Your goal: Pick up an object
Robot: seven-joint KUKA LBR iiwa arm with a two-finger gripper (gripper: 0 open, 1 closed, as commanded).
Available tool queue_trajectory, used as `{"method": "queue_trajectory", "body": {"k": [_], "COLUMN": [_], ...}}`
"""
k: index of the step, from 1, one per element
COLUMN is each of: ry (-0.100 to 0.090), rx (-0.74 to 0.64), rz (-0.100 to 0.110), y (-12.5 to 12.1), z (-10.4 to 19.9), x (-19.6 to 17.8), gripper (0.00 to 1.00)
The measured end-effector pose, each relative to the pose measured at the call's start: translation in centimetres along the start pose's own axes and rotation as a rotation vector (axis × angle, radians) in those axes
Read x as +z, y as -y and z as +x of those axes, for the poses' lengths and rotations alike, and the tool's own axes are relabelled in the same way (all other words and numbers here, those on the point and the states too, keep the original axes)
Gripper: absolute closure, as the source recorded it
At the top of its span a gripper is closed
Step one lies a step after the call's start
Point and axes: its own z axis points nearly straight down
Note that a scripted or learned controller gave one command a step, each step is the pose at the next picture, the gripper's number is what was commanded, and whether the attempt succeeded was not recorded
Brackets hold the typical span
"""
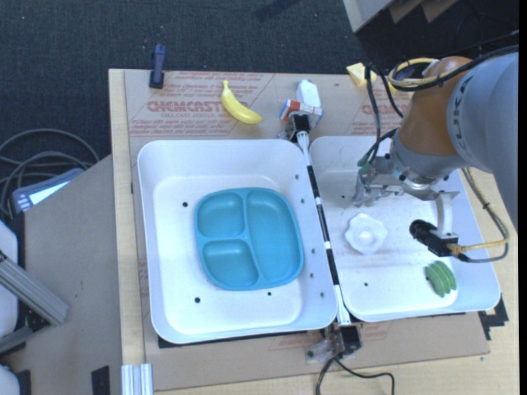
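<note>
White crumpled object (365,233). Lies loose on the floor of the right-hand bin (387,299), about midway along it and near the divider between the two bins. Sits just below the jaws in the view, close to them but apart, with a little bare bin floor between.

Jaws lowered into the far half of that same bin, under the grey arm (486,113) with its orange band, reaching in from the right. Open or closed: cannot tell from this angle, lost among the metal parts of the wrist.

Green object (440,276). Rests toward the near right corner of the right-hand bin, well apart from the white one.

Blue divided plate (247,237). Lies flat in the middle of the left-hand bin (165,188), three compartments facing up.

Yellow banana (239,105). Lies on the table (123,220) beyond the left-hand bin, outside it.

Small white, red and blue packet (302,104). Stands on the table by the far end of the divider.

Dark blue item (157,64). Sits at the table's far left edge.
</note>
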Motion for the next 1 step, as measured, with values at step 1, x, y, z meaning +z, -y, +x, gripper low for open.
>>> {"method": "queue_trajectory", "body": {"k": [1], "ry": [0.001], "rx": [0.0], "rz": [-0.002], "y": [-0.03], "z": [-0.01], "x": [-0.99], "gripper": [1.0]}}
